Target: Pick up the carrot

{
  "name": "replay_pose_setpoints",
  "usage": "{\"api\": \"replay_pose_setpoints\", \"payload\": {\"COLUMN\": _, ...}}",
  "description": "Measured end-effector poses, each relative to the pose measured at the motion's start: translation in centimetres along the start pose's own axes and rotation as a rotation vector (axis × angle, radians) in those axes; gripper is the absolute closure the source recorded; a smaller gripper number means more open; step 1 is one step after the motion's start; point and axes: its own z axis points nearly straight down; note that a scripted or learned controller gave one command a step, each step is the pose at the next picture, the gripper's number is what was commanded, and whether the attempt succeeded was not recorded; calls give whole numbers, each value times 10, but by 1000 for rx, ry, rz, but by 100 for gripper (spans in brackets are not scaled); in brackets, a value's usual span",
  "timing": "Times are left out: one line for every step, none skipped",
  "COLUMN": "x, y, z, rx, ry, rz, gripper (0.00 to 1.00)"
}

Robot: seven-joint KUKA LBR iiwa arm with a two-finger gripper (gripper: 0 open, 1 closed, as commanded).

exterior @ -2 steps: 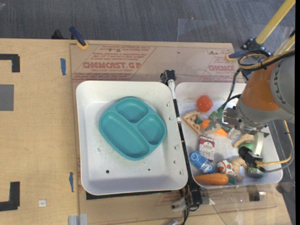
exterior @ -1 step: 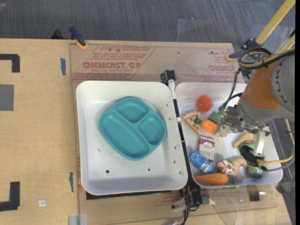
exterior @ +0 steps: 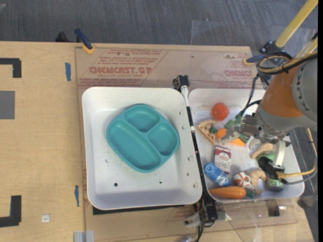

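Hovering over the right bin [exterior: 298,185], our gripper [exterior: 247,130] sits among crowded toys, far from the carrot [exterior: 228,192] at the bin's near edge; we cannot tell its state. Descending here, we risk snagging the pizza slice [exterior: 206,130] or tomato [exterior: 219,111] instead. Our left bin [exterior: 96,150] holds a teal divided plate [exterior: 143,137].

A teal divided plate [exterior: 143,137] is sitting in the white left bin [exterior: 96,150], while in the white right bin [exterior: 202,101] an orange carrot [exterior: 228,192] is lying at six o'clock, a red tomato [exterior: 220,111] at twelve, and a red-and-white carton [exterior: 222,160] centrally.
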Motion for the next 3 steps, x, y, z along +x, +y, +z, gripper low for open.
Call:
{"api": "replay_pose_setpoints", "payload": {"x": 1, "y": 5, "z": 16, "rx": -6, "ry": 1, "rz": 270, "gripper": 0}}
{"api": "replay_pose_setpoints", "payload": {"x": 1, "y": 7, "z": 4, "rx": -13, "ry": 0, "rz": 266, "gripper": 100}}
{"api": "replay_pose_setpoints", "payload": {"x": 11, "y": -6, "z": 14, "rx": -13, "ry": -6, "rz": 79, "gripper": 100}}
